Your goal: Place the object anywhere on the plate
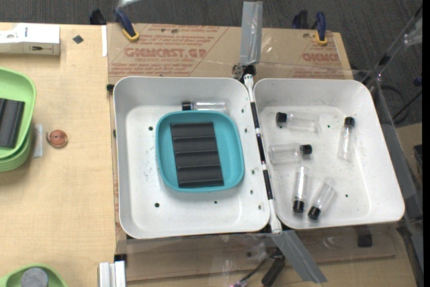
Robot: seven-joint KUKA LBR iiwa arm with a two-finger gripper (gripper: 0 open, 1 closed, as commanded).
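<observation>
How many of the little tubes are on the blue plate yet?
Done: nothing so far. The teal plate in the left bin carries just its dark ribbed insert. One clear vial lies beside the plate's top edge, on the bin floor, not on the plate. In hand: nothing. Left: that vial, or one of the five black-capped vials in the right bin, has to go onto the plate.

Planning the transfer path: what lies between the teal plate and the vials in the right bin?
In the camera view, the two bins' adjoining white rims lie between the teal plate and the vials; a dark seam runs along that join.
</observation>
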